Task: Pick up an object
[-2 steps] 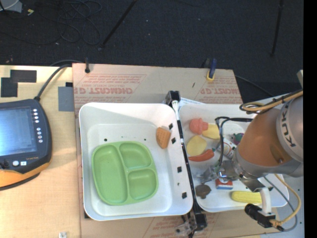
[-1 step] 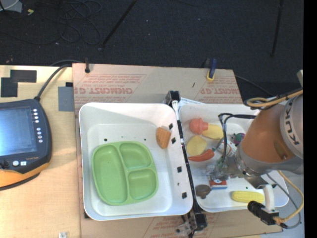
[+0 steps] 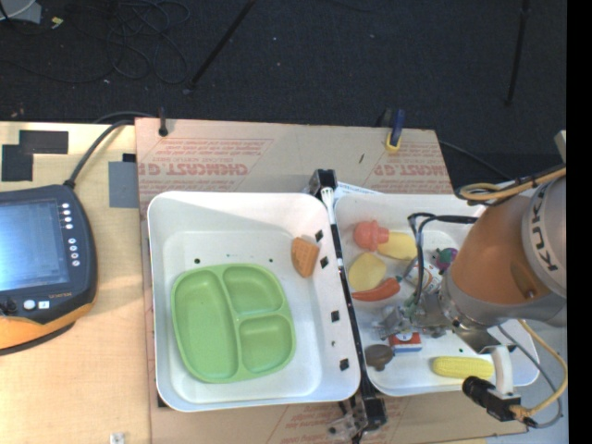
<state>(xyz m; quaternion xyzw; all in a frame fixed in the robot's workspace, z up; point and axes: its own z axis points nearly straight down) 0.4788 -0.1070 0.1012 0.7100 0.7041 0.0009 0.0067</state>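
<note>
A sheet of brown cardboard [image 3: 277, 160] with red printing covers the middle of the bench. Behind it, the floor [image 3: 305, 44] is dark carpet crossed by thin black cables and a slim rod. Left of the cardboard, the pale wooden benchtop [image 3: 55, 377] carries a grey handheld control pendant [image 3: 42, 252] with a lit screen and an orange underside. 2 dark rectangular patches lie on the wood just behind the pendant. A blue and yellow clamp [image 3: 396, 129] grips the cardboard's far edge.

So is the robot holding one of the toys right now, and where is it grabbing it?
It cannot be told. The gripper is down among the toys in the right bin, and the arm's orange band hides what it is touching.
</note>
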